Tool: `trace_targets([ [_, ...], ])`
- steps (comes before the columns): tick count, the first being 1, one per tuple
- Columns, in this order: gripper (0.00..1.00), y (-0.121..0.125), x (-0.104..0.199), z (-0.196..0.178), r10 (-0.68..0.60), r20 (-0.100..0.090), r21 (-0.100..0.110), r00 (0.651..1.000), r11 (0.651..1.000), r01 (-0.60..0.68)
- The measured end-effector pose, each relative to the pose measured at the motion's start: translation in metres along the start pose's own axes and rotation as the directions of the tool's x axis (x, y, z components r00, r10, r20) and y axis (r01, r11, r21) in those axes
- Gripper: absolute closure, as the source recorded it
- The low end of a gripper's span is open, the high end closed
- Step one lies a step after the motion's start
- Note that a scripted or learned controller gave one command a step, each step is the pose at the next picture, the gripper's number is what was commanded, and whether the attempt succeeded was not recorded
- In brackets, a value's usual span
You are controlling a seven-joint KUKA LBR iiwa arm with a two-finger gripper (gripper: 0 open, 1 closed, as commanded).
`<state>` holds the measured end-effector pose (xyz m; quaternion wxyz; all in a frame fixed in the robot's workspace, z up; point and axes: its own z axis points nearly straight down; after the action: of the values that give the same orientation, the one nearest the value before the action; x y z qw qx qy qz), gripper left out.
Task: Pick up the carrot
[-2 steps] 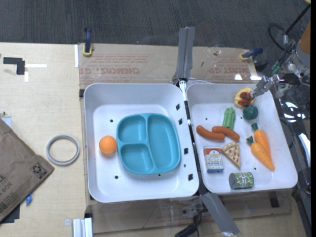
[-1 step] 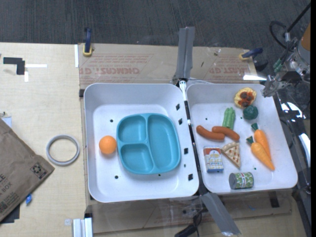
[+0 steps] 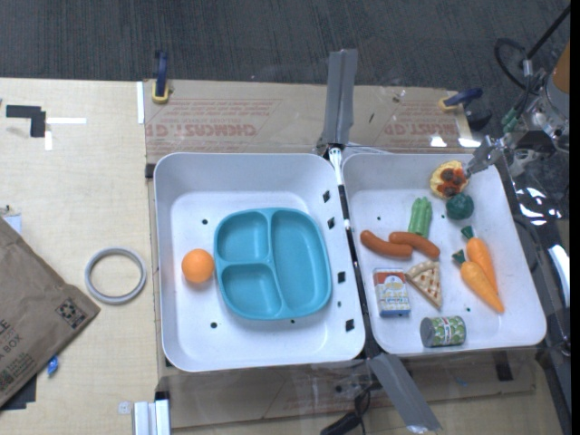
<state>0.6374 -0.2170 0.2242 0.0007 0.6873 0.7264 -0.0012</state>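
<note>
Two orange carrots with green tops lie side by side by the right wall of the right bin (image 3: 535, 333): one (image 3: 479, 256) slightly farther back, the other (image 3: 481, 285) just in front of it. My gripper (image 3: 480, 159) hangs over the bin's far right corner, just above a yellow and red toy food (image 3: 449, 178). It is well behind the carrots and touches neither of them.
The right bin also holds a dark green vegetable (image 3: 459, 207), a green pod (image 3: 420, 217), two sausages (image 3: 400, 242), a pizza slice (image 3: 426, 282), a small box (image 3: 392, 294) and a can (image 3: 443, 331). The left bin holds a blue divided plate (image 3: 272, 263) and an orange ball (image 3: 197, 265). A tape ring (image 3: 115, 274) lies on the bench.
</note>
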Motion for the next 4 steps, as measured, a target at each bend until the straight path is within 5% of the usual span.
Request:
trace_targets([
  [1,0.00,-0.056,0.001,0.115,-0.059,-0.008,0.003,0.998,0.998,0.059],
  [2,0.00,-0.092,0.006,0.132,-0.141,-0.010,-0.001,0.990,0.990,0.141],
  [3,1.00,-0.093,0.001,0.123,-0.134,-0.002,-0.002,0.991,0.991,0.134],
  [4,1.00,-0.069,0.090,0.132,-0.241,-0.003,-0.001,0.970,0.970,0.241],
])
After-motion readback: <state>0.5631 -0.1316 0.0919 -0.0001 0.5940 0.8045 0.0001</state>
